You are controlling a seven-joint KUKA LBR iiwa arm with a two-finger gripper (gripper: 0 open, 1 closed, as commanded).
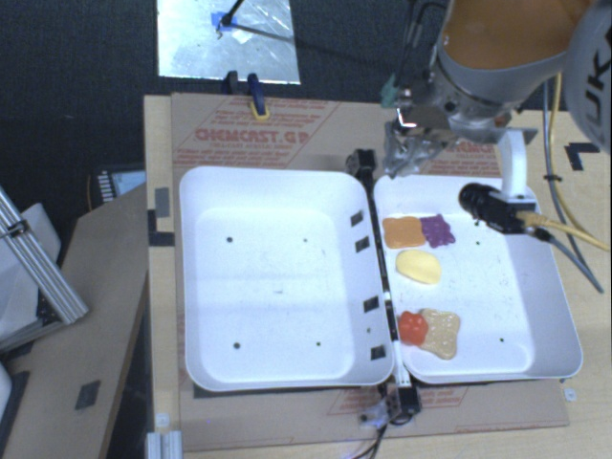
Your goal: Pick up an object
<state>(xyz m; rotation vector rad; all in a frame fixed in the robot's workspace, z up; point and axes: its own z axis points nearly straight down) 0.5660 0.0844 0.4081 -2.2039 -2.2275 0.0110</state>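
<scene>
Camera view: hand [406,156] above right bin's [535,295] far edge, finger state unclear

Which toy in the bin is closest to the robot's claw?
The orange toy, just below the gripper. The purple, yellow, red and tan toys lie farther away.

Even, bright overhead light — soft shadows, glare on the foil sheet [228,25], mild grain.

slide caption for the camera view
Gripper above the right bin holding five small food toys; left bin beside it.
</scene>
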